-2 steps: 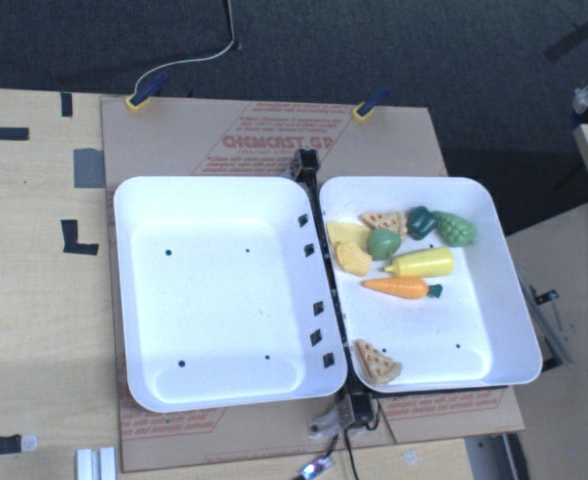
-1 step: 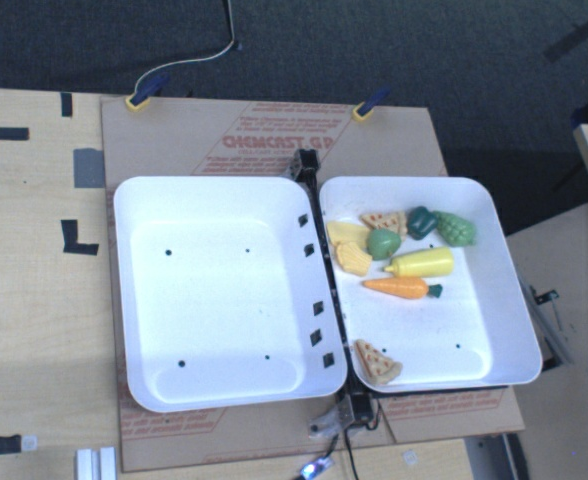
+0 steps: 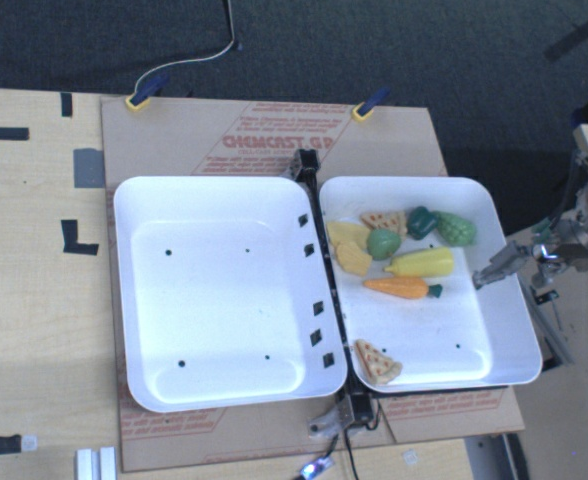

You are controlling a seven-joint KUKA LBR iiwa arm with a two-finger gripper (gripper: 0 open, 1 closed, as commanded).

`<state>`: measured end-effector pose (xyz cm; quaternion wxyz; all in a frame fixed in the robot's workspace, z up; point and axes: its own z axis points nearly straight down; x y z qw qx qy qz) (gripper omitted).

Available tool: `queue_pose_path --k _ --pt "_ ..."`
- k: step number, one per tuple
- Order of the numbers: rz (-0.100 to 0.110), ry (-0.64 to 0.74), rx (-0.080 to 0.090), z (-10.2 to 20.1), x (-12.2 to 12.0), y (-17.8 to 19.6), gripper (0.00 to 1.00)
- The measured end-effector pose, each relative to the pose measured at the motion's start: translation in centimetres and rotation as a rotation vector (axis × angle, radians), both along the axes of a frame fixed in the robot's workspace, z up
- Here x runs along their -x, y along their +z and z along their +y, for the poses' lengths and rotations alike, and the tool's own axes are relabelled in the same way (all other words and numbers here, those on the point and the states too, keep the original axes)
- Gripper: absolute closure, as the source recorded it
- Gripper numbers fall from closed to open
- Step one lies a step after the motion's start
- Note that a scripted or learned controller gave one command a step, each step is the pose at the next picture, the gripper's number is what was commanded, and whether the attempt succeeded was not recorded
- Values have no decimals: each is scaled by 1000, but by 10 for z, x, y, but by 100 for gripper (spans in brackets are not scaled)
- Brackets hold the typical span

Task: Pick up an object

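Right bin [image 3: 494, 363]: carrot [image 3: 400, 288] lengthwise left-right, green end right

Toy foods lie clustered left of the end effector [image 3: 482, 276]: orange carrot [image 3: 399, 288], yellow corn [image 3: 423, 262], green broccoli [image 3: 457, 230]; a cracker [image 3: 376, 362] rests lower-left, apart.

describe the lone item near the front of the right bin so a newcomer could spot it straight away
Start at the right bin, the one that holds the toy food. Most pieces cluster in its far half; come to the near left corner, by the divider between the bins. The tan waffle wedge lies there alone, while a similar wedge sits up in the cluster, touching other pieces.
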<state>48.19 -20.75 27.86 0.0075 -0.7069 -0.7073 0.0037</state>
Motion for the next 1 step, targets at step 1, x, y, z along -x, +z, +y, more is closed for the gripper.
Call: queue_pose_path --k 1 --pt "-5 3 0 45 0 -104 0"
